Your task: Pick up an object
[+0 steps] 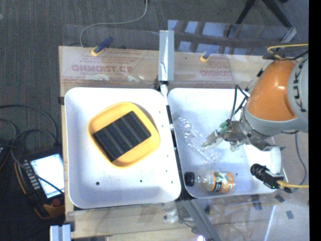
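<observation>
Lying bottle (211, 181) in right bin (200, 102), cap pointing left.

The arm (273, 97) is cut off by the right edge, so its upper links are not seen. The far right wall of the right bin (200, 102) is covered by the orange band and wrist. The gripper (213, 140) is small and blurred against a crumpled clear plastic object (188, 129), whose outline is hard to trace on the white floor. The label on the bottle (213, 181) cannot be read. A handheld screen device (42, 172) at lower left is partly hidden by the bench edge.
</observation>
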`<act>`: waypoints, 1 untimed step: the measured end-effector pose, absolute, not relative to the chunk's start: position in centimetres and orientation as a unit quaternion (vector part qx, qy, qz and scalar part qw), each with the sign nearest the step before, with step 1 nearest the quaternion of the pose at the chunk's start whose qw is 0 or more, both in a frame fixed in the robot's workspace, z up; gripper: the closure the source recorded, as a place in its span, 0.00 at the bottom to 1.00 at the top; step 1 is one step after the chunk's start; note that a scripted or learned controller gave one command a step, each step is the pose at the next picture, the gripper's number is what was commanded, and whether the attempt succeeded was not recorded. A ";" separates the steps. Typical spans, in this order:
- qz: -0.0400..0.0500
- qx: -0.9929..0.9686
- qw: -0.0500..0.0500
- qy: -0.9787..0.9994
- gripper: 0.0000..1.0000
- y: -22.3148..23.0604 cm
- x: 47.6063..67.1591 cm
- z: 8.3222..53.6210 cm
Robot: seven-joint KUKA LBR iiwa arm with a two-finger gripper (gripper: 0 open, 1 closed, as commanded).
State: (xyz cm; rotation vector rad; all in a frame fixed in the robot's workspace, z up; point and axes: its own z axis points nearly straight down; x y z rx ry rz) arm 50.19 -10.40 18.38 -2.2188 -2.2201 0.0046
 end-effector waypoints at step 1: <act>-0.002 -0.627 -0.002 -0.779 0.00 -14.5 49.1 9.2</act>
